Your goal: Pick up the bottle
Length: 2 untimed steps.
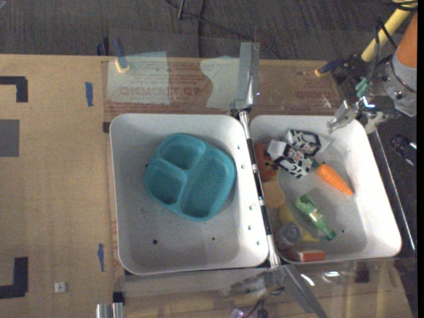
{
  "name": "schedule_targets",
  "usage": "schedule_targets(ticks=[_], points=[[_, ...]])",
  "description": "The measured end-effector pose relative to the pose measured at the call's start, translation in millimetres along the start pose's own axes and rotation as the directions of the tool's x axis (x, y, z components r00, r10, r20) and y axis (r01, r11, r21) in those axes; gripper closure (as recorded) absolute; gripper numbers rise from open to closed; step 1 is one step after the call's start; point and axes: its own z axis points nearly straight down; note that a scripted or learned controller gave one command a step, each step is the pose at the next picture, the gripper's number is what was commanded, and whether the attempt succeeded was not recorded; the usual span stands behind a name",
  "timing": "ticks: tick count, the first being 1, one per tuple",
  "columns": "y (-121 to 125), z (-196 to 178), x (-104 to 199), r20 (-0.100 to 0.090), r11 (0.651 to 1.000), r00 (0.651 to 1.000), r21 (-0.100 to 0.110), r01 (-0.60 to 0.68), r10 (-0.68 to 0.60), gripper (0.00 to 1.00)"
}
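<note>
Hovering gripper (347,114) — above right bin's (381,197) far corner.

right bin (377,211): open floor along its right side and upper right corner; carrot (334,179), patterned carton (298,152) and yellow piece (289,214) crowd the green bottle (314,217) from above and left.

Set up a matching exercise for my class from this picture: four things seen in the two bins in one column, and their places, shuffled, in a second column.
Things
1. teal divided plate
2. orange carrot
3. green bottle
4. gripper

Places
A. right bin, lower middle
B. over the right bin's top right corner
C. left bin
D. right bin, right of the black-and-white toy

Pairs: 1-C, 2-D, 3-A, 4-B
</note>
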Motion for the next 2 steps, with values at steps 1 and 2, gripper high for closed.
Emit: schedule_targets(ticks=[1, 2], points=[[-79.3, 83.9, 81.0, -0.001, 0.991, 0.991, 0.001, 0.137, -0.137, 0.00], [-132.1, 176.7, 64.5, 0.000, 0.989, 0.989, -0.004, 0.150, -0.150, 0.00]])
